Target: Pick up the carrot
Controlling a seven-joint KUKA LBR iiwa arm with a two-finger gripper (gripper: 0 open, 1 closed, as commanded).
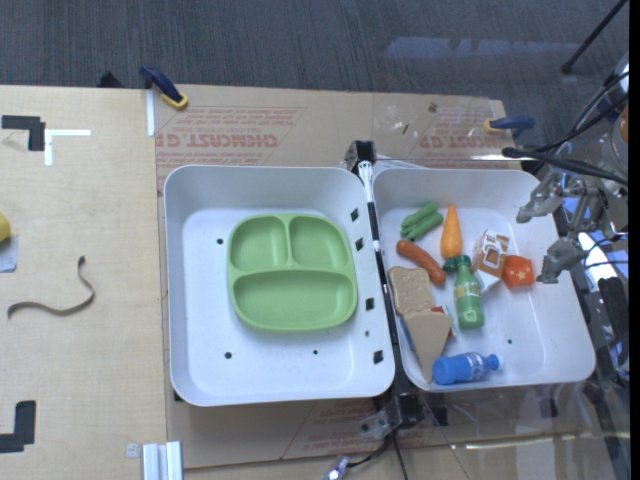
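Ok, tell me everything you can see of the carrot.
The carrot is a small orange toy, seemingly plastic, tapered, its narrow tip pointing to the far side of the right bin. It lies flat on the bin floor, roughly lengthwise away from the camera. The green pea pod lies just left of it, and its wide end meets the green bottle cap. Nothing grips it.

At the right edge a gripper (pixel 548 230) of bare grey metal is seen, built from angular, jointed finger links with pale blue parts showing behind them. Thin black cables and rods are strung across above it, and a small patch of orange is glimpsed at the edge
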